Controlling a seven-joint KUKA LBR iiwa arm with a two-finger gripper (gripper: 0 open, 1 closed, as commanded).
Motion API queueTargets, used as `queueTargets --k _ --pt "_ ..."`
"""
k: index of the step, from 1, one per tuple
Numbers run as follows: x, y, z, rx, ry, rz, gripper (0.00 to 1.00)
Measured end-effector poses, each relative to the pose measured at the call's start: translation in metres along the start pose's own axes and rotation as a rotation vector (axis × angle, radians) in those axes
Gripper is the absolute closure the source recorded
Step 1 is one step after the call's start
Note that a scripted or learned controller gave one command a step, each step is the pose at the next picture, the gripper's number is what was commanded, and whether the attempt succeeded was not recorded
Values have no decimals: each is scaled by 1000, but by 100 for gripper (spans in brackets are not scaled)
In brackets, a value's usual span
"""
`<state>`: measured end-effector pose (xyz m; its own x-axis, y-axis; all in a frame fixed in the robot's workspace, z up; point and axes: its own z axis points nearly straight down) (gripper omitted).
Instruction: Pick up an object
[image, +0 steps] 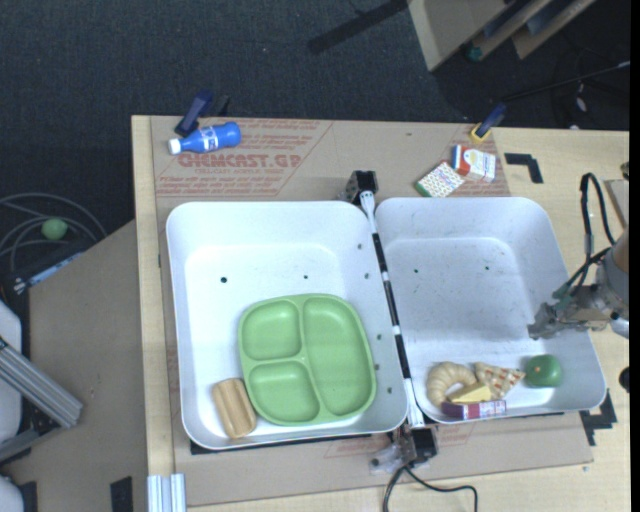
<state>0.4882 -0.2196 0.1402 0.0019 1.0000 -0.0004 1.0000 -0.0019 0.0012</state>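
Right bin (470, 240) – gripper (552, 322) hangs at its right side, near end, just above and left of a green ball (542, 371); can't tell its state. Nothing seen in its grasp. Croissant (449, 380), pizza slice (499, 379) and a small packet (474, 407) sit along the near wall, left of the ball. Left bin (250, 235) – green tray (305, 357) with a tan bread piece (233, 407) at its near left corner. Blue bottle (207, 137) on the bench, far left.

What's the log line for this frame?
gripper: over right bin, nothing seen held | nearest: green ball | left bin: green tray
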Motion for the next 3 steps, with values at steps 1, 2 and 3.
queueTargets --k 1,2,3 --pt "64 -8 -56 -1 0 -4 100" --pt "119 28 -56 -1 0 -4 100" --pt "146 -9 -87 3 2 -3 100"
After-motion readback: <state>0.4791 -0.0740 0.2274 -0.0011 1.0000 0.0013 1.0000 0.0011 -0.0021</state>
